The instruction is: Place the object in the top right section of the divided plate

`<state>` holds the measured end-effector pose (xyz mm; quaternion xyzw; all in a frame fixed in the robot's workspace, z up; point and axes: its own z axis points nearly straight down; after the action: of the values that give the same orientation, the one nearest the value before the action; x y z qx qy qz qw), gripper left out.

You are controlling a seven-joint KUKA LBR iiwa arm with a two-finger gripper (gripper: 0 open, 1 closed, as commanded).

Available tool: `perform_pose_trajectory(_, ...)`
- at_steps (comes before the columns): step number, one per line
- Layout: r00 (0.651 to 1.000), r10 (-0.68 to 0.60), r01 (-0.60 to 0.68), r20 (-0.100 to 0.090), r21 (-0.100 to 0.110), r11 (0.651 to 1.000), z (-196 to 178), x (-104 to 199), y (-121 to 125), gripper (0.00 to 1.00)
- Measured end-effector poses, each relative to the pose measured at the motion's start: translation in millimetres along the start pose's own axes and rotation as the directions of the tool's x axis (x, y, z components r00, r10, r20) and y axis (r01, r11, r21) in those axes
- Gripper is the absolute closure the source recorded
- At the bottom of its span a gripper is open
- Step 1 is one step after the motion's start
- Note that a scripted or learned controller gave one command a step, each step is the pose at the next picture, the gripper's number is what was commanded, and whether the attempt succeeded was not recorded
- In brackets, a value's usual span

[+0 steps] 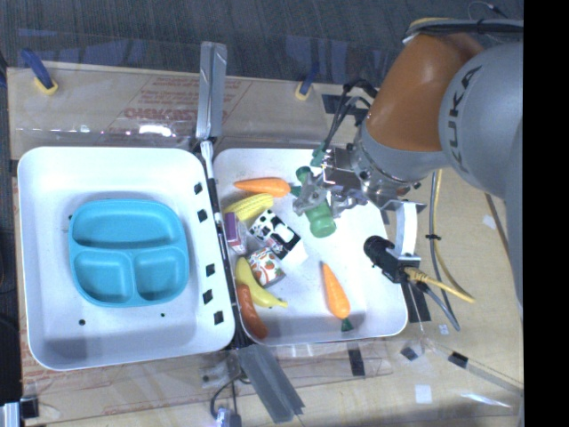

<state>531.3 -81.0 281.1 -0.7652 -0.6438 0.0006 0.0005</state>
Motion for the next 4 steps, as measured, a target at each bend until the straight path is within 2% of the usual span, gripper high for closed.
perform_pose_trajectory(1, 0.969, -0.248, 0.248, -0.001, 0.005, 0.969, 55, 82, -9, 1.0)
perform_pose_trajectory(2, 0.966, -0.258, 0.258, 0.0, 0.001, 0.966, 15, 144, -6, 1.0)
perform_pose_trajectory(3, 0.952, -0.306, 0.306, 0.0, 0.005, 0.952, 93, 176, -38, 1.0)
perform_pose_trajectory(4, 0.859, -0.511, 0.511, 0.001, 0.001, 0.859, 111, 199, 18, 1.0)
